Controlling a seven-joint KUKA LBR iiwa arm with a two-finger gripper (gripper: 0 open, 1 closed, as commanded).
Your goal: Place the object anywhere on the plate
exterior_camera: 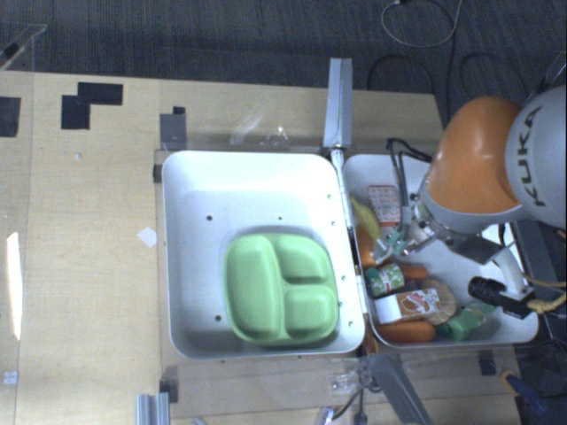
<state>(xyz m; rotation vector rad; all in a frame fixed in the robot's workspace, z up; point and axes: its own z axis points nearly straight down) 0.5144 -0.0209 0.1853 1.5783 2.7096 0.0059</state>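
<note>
As I read the bench (pixel 80 237) from the left: bare wood top, black square marks (pixel 89 103) near the far edge.

Left bin (pixel 190 175): white and shallow. The green plate (pixel 282 286) sits flat in its near-right part. It has three compartments, one long on the left and two smaller on the right. The plate's right edge is close to the bin wall.

A metal post (pixel 337 104) stands at the far end of the seam between the bins.

Right bin (pixel 372 162): all the loose items I can see lie here, well apart from the plate and across the wall from it.
- Along the left wall: a yellow piece (pixel 365 215), with an orange piece (pixel 365 255) just below it.
- Far end: a white-and-red packet (pixel 384 202).
- Near end: a green can (pixel 385 280), a white jar with a red label (pixel 412 305), a long orange-red piece (pixel 407 331) and a green piece (pixel 465 323), packed close together.

I can't tell which of these is the task object.

My claw (pixel 400 237) is over the right bin, between the packet and the green can and just right of the yellow piece. I can't tell whether it is spread or closed, and I see nothing pinched in it.

My arm (pixel 474 158), with its orange band, covers the bin's far-right part. Black cables (pixel 425 16) loop on the floor behind.
</note>
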